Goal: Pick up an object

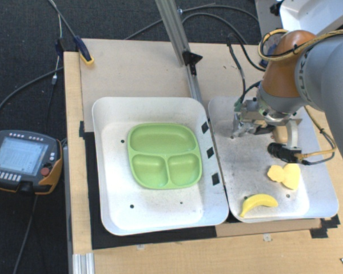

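My gripper (239, 130) hangs low over the far left part of the right bin (240, 170), above bare bin floor. A yellow banana (259, 202) lies near the bin's front edge, well in front of the gripper. A lumpy pale yellow object (285, 176) rests to the banana's upper right, beside the arm's cable. I see nothing held at the gripper.
The left bin (111, 170) holds a green divided plate (164, 155) at its middle. A slanted metal pole (180, 39) rises behind the bins. A teach pendant (20, 161) sits off the bench at the left.
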`<state>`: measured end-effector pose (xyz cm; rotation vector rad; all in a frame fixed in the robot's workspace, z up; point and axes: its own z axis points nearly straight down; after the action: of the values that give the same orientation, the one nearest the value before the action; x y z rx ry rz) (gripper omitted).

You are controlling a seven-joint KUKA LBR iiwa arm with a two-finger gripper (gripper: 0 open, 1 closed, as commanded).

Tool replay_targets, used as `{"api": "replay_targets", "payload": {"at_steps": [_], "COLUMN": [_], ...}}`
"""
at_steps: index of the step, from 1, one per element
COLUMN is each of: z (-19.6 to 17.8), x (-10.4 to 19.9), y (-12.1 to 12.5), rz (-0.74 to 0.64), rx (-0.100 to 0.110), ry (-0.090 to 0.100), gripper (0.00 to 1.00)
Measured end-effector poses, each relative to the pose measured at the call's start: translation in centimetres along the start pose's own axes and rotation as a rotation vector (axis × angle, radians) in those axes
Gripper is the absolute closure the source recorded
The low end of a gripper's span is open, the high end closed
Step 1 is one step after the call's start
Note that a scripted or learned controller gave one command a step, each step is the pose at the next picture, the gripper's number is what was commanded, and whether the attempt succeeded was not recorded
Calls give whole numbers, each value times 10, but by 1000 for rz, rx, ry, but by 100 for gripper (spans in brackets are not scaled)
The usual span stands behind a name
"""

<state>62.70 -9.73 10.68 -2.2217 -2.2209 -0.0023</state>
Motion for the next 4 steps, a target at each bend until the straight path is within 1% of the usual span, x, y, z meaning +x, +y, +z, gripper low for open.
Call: {"api": "replay_targets", "payload": {"at_steps": [1,2,3,4], "z": [-44,-100,-155,-158], "x": [-3,-5,-5,55], "y": [2,-6,-5,-3], "rz": [0,0,-2,-7], "rx": [-5,-5,-7,-2], "ry": [-2,-2,-2,0], "gripper": [100,100,100,100]}}
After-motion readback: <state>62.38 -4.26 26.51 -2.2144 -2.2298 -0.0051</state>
